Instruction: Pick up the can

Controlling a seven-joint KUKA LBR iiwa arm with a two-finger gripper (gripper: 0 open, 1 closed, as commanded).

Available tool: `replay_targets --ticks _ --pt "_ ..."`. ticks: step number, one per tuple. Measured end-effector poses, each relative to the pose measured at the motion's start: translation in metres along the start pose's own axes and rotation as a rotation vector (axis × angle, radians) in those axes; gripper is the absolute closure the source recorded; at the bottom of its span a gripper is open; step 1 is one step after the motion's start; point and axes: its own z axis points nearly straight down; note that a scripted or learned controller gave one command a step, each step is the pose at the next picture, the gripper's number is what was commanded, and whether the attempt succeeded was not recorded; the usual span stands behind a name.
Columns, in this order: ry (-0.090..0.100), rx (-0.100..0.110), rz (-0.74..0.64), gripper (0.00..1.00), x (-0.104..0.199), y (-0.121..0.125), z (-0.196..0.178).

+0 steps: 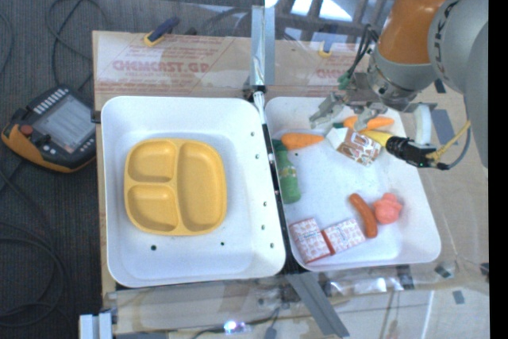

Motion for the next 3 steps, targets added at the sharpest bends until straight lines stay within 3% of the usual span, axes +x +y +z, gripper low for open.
replay_targets --ticks 1,2,3 --pt "-0.003 -0.022 0.119 0.0 -0.017 0.008 0.08" --pt "0.011 -0.014 0.178 0.0 -0.092 0.031 0.082" --pt "0.002 -0.036 0.323 0.0 -0.087 0.026 0.102"
